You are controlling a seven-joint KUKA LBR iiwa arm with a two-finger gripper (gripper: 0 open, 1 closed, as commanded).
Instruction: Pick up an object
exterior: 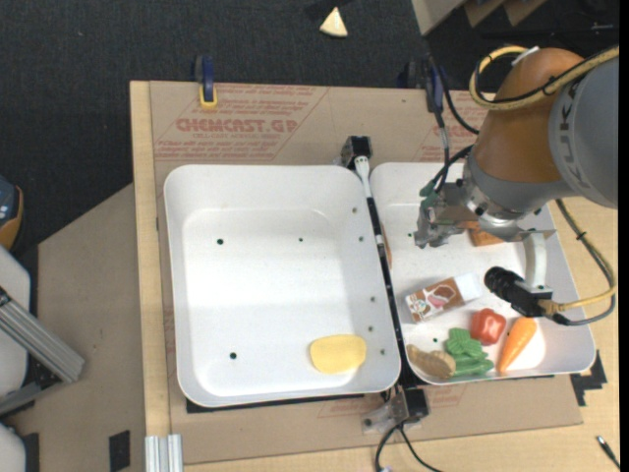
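Camera view: pincer point(430, 229) hangs over the far half of the right bin point(401, 200), and I cannot tell if it is released or clenched. Pickable things crowd the near half of the right bin: snack packet point(437, 300), red pepper point(487, 324), carrot point(518, 343), green toy point(466, 352), brown piece point(430, 362). A yellow oval point(338, 353) lies in the left bin point(265, 264), near the right bin's near-left corner; both bins sit on the table point(147, 165).
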